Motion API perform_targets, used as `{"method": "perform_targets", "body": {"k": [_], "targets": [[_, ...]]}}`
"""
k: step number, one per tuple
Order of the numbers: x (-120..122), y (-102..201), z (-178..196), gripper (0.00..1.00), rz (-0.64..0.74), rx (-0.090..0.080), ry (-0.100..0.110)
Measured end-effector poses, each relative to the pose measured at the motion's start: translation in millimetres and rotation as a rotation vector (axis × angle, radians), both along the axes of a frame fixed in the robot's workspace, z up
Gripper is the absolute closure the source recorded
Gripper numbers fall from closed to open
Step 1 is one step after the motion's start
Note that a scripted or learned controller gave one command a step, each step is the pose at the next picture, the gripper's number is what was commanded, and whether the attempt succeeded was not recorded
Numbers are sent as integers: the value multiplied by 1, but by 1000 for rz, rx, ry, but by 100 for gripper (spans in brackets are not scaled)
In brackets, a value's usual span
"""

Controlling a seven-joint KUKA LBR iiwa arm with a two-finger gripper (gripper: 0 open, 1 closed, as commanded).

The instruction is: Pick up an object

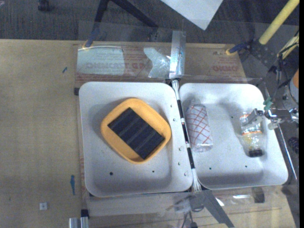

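The approach step seems in hand: the gripper, its fingers' spread impossible to tell, sits just right of the clear crumpled plastic bottle in the right white bin, and must next descend over it

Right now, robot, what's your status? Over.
Gripper at right bin's edge, holding nothing. Clear bottle just beside it. Red-checked packet further left. Nothing blocking.

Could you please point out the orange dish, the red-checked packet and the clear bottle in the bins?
Orange dish (110, 141): camera view, orange rim.
Red-checked packet (198, 126): camera view, patterned middle.
Clear bottle (251, 132): camera view, body.
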State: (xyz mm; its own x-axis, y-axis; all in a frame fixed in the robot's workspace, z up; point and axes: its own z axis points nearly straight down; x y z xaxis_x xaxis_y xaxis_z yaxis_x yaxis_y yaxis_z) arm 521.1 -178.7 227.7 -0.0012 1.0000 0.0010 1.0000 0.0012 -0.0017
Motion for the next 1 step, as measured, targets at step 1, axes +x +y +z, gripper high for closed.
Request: {"method": "perform_targets", "body": {"k": [1], "targets": [[-31,53,34,0,-177,1,3]]}}
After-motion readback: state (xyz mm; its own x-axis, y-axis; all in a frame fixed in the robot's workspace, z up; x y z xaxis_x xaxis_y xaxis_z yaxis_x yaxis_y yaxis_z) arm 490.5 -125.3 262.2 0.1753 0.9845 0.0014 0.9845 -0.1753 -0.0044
